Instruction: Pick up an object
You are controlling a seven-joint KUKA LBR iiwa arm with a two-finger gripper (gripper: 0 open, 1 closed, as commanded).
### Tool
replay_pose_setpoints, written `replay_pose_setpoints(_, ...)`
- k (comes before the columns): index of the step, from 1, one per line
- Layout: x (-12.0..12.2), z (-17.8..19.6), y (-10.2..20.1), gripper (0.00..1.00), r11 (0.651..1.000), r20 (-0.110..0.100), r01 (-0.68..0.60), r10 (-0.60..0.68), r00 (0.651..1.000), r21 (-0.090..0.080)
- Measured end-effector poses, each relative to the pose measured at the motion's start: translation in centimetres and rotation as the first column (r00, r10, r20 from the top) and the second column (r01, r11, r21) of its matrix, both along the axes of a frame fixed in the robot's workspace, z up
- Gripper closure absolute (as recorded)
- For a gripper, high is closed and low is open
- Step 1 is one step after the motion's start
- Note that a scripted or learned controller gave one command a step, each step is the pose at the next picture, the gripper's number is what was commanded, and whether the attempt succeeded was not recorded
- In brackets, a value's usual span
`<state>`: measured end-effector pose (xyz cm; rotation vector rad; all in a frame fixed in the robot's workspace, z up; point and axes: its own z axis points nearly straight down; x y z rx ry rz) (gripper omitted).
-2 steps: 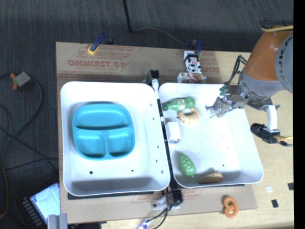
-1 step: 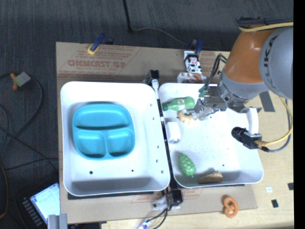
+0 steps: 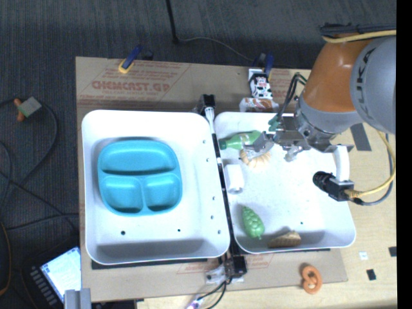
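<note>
The jaws hang low in the right bin beside the tan toy — their opening I cannot tell — so centre squarely over it, clear of the green bottle.

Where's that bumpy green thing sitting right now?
The bumpy green object lies in the right bin, near its front-left corner, just left of a brown piece.

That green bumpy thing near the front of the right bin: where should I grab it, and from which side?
Grip the green bumpy object across its narrower middle, coming straight down. It lies flat and elongated, apart from the bin wall and the brown piece, so fingers likely fit either side.
</note>
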<state>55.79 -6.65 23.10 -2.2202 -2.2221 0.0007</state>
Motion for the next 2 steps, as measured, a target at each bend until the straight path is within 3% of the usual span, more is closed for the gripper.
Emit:
replay_pose_setpoints(1,-0.2,-14.3,-3.3,0.0,1.0,0.01,0.002,-0.002,1.0,-0.003)
replay_pose_setpoints(2,0.0,-13.0,-3.2,1.0,1.0,0.013,0.002,-0.002,1.0,-0.001)
